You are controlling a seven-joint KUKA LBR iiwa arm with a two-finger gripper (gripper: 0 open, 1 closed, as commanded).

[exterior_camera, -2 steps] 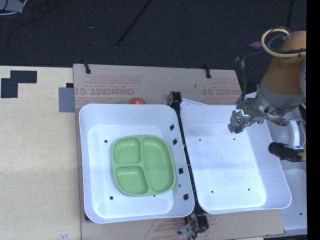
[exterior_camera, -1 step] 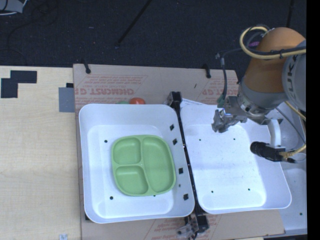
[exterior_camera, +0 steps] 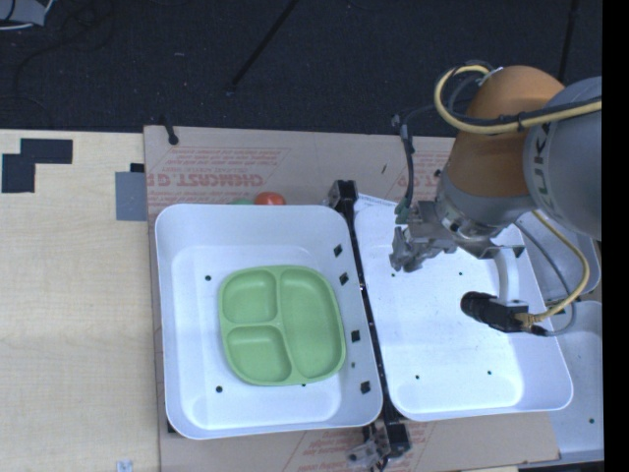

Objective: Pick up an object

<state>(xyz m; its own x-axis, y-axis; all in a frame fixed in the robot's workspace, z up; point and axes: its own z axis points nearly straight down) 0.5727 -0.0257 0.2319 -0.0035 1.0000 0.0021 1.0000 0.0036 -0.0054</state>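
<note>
Findings at the moment of inspection, with all positions taken from the green plate.

The green plate, the task's thing, lay flat on the floor of the left bin, near its middle and apart from the walls on every side. It had three compartments. Two smaller ones sat on the side away from the arm, one behind the other, and one long one ran along the side nearer the arm.

A row of black clips ran just to the right of the plate, along the rim where the two bins met. The right bin lay beyond that rim.

The gripper was to the right of the plate, past the row of clips and about level with the plate's far edge. It hung over the white floor of the right bin, well apart from the plate. Whether it stood apart or together could not be told, since the slanted view showed it as one dark mass. Contact with the bin floor could not be judged either.

The arm, with its orange band, rose behind and to the right of the plate.

A small red object sat behind the plate, outside the left bin's far wall, on a cardboard sheet. Its shape was mostly hidden by the wall. The wooden bench extended to the left of the plate.
</note>
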